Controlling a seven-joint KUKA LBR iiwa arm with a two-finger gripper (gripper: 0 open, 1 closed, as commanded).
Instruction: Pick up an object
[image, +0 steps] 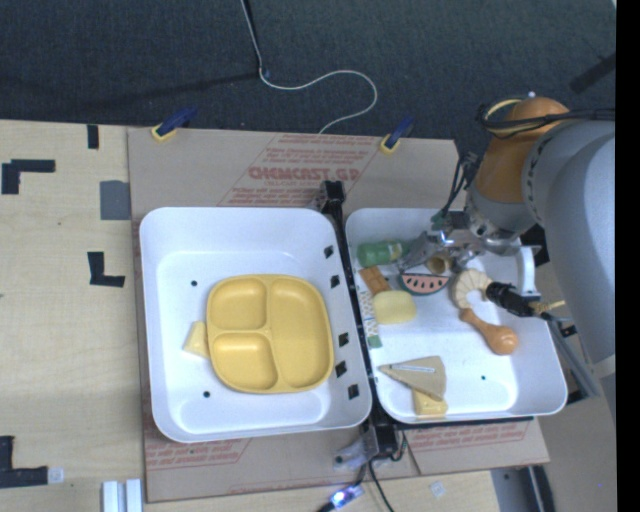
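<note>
The pincer (447, 243) hung low over the red watermelon-slice toy (424, 281), seemingly to grasp it, its spread impossible to tell.

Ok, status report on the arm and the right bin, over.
Gripper low over right bin's back edge, grip unclear. Watermelon slice just below it. Green bottle and drumstick crowd close.
</note>
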